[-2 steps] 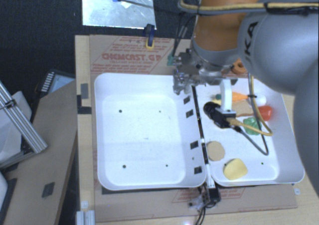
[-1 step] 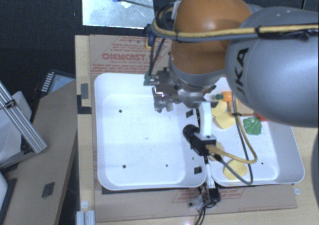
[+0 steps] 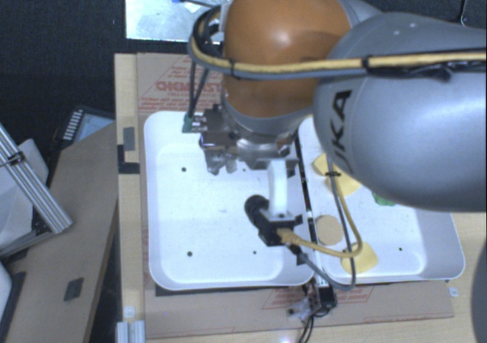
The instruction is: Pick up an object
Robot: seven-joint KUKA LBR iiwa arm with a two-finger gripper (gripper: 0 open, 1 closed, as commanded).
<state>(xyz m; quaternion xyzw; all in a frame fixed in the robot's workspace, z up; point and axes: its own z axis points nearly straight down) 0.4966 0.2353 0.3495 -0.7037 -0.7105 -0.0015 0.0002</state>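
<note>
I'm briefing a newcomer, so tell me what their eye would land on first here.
The grey arm's orange band looms at top centre, hiding much of the bench. Below it the gripper hangs over the left white bin, towards its far side. In the right bin, yellow pieces and something green peek from under the arm.

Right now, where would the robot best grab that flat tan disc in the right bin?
The tan disc lies flat on the right bin floor, so probably from straight above, jaws straddling its rim on opposite edges. Being round, it suits any angle, but the yellow piece close beside it favours closing on the sides away from that.
</note>
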